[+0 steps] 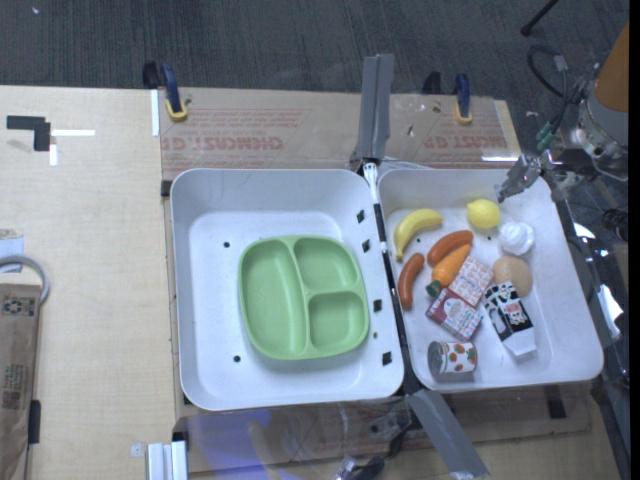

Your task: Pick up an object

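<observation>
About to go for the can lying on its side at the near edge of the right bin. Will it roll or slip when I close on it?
The can lies on its side, so a nudge would likely roll it. Its curved, probably smooth wall may slip unless pinched squarely across. It looks rigid, so it shouldn't crush. The milk carton lies close beside it, and the right bin leaves some bare floor to roll across.

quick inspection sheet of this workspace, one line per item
surface: wooden bench bearing left bin and right bin, side by side
job's things: in the right bin, banana, lemon, carrot, sausage, egg, white ball, milk carton, red box, can
clutter: green divided plate in the left bin; brown paper bag at the bench's left edge
grippers: gripper above the right bin's far right corner, holding nothing visible
cables: black cables beside the arm
surroundings: clamps on cardboard behind the bins; dark floor
</observation>
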`<move>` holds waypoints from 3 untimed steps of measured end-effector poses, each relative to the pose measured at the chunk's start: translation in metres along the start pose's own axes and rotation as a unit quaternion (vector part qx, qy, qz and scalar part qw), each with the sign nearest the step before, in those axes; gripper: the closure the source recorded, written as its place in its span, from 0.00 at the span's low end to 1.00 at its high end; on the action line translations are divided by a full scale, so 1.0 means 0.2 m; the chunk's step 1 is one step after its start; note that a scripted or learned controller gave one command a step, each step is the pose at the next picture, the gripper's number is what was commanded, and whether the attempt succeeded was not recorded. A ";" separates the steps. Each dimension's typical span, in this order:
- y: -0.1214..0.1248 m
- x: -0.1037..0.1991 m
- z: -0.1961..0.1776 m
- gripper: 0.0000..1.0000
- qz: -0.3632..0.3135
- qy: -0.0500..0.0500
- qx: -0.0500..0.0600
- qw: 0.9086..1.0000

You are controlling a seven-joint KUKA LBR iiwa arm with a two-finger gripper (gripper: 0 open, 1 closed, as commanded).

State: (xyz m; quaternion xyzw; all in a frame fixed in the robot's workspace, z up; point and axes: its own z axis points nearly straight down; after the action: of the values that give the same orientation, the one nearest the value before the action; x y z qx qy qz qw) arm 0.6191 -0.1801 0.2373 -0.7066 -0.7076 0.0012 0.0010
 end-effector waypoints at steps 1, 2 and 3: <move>0.07 0.06 0.59 0.00 -0.082 0.000 0.000 0.997; -0.09 0.38 0.73 0.00 -0.146 0.000 -0.001 0.989; -0.34 0.24 0.73 0.00 -0.177 0.000 -0.001 0.984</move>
State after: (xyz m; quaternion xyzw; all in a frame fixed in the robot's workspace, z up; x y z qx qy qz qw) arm 0.5501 -0.1313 0.0912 -0.5699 -0.8217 0.0002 0.0005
